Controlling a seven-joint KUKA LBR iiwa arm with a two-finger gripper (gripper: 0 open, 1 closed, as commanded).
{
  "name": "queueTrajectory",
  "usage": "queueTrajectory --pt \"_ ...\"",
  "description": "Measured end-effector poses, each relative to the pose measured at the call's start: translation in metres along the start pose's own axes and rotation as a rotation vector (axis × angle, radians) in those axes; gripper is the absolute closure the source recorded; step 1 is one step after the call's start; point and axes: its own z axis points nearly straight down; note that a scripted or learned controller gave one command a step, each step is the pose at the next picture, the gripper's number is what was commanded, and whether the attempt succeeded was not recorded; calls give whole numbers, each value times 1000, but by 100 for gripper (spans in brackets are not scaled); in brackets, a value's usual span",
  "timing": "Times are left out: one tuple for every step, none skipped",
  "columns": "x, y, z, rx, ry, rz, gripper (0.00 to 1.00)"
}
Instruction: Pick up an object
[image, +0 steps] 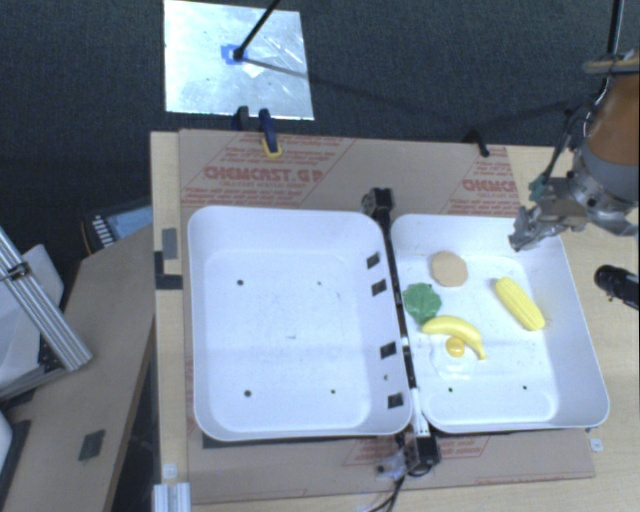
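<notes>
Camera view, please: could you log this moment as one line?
pincer above right bin rim | holding nothing | banana, corn in bin

bins: smooth white plastic | banana: glossy yellow plastic | bench board: matt brown cardboard

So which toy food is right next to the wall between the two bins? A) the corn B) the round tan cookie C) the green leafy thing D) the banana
C: the green leafy thing lies against the divider in the right bin, while the corn, the cookie and the banana lie farther to the right.
</notes>
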Motion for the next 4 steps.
queueTrajectory --pt "35 52 -94 -9 -1 -4 100" --pt "111 73 -179 -7 2 -6 100" --pt "177 76 -268 -8 3 -6 100" --pt "181 36 -141 17 0 5 100"
